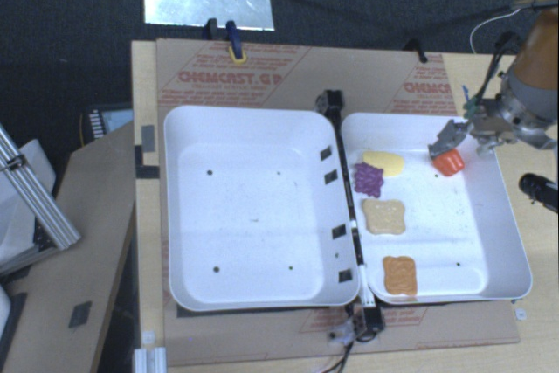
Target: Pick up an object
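While the claw (448, 144) hangs over the right bin (502, 227), an orange piece (448, 162) sits just below its tip; whether it is pinched I cannot tell. 4 other pieces lie left of the claw.

Two shallow white bins: the left bin (253, 205) and the right bin (472, 223). The right one holds five toy foods: one yellow piece (385, 162), one purple grape cluster (369, 179), one pale toast slice (384, 217), one orange-brown slice (400, 274), one red-orange piece (448, 162).
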Available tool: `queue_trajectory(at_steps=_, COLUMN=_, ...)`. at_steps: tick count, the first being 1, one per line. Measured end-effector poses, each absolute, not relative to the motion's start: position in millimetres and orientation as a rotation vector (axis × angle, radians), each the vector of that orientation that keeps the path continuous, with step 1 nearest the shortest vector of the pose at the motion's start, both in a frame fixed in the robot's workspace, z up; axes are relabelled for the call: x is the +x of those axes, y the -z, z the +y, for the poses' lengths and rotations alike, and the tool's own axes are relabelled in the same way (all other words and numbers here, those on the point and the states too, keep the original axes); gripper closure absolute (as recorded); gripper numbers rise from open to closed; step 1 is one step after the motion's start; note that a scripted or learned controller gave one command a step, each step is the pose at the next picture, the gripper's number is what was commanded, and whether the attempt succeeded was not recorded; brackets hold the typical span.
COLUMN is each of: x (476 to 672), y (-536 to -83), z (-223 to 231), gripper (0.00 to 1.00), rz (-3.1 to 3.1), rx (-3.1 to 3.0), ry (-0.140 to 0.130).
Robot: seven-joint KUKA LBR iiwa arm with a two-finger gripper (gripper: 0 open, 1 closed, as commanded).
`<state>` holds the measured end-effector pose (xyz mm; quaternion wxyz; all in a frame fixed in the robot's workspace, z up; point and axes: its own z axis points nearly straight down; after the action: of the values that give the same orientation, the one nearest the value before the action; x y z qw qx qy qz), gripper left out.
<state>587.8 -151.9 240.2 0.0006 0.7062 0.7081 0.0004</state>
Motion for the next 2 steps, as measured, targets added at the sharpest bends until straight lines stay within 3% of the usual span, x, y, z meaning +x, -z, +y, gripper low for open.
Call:
queue_trajectory(at_steps=1, x=588.7, y=-251, z=-152, gripper=1.0, rz=2.225, rx=2.213, ry=-0.005)
queue_trajectory(at_steps=2, x=549.3, y=-386, z=-136, gripper=1.0, rz=2.218, rx=2.205, ry=-0.016)
